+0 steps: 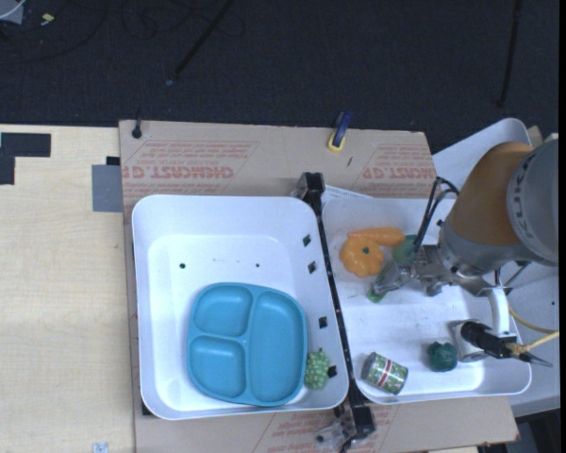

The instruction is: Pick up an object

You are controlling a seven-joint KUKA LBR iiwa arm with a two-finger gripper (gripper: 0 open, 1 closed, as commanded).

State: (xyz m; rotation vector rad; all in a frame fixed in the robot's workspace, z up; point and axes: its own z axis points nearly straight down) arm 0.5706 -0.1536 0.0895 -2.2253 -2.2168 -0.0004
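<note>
The gripper (387,288) is low inside the right-hand shallow white plastic bin (506,386), near the bin's far left part, with the grey arm and its orange band trailing off behind it to the right. Whether it is open or closed cannot be made out from this slanted view, and nothing can be seen held in it.

Just beside the gripper, on its upper-left side, lies the rounded orange plastic toy vegetable (364,252). It looks close to the tool, but I cannot tell whether they touch. This is the likeliest pick.

Farther out, below the gripper toward the near rim, a small cylindrical can with a red and green label (385,373) lies on its side. To the gripper's lower right sits a dark green rounded lump (441,355), well apart from it.

Past the divider to the gripper's left, the left-hand white bin (143,253) holds a light blue three-compartment plastic plate (245,343). A bunch of pale green toy grapes (316,369) rests at the plate's near right edge.

In my judgement the task is at the approach or grasp stage. The arm is down among the objects, yet every item rests on a bin floor. Closing on an object and lifting it clear are both left to do.
</note>
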